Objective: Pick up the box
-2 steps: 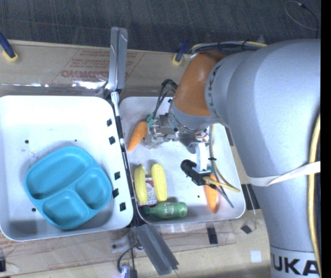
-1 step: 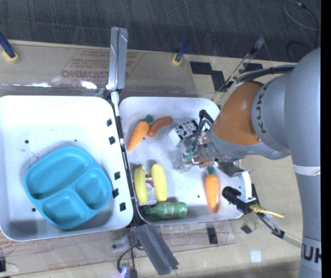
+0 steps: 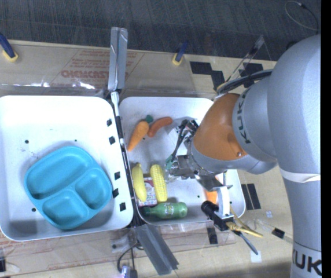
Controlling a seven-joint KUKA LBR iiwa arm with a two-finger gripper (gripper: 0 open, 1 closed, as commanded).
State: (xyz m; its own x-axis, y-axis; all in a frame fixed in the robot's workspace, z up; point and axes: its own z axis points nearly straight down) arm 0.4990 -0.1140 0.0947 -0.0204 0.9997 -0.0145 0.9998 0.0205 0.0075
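The box (image 3: 148,192) is small, red and white, and lies flat near the front of the right bin (image 3: 132,105). It is wedged between a yellow banana-like piece (image 3: 137,181) and a corn cob (image 3: 158,182), which partly cover it. My gripper (image 3: 173,165) hangs over the middle of the right bin, just right of the corn cob and a little behind the box. The grey wrist and orange band (image 3: 220,135) hide most of it.
A green bottle (image 3: 166,210) lies along the right bin's front wall. A carrot (image 3: 138,134) and an orange-red pepper (image 3: 160,124) lie toward the back. The left bin (image 3: 15,106) holds a blue divided plate (image 3: 67,186). A metal divider (image 3: 117,62) stands between the bins.
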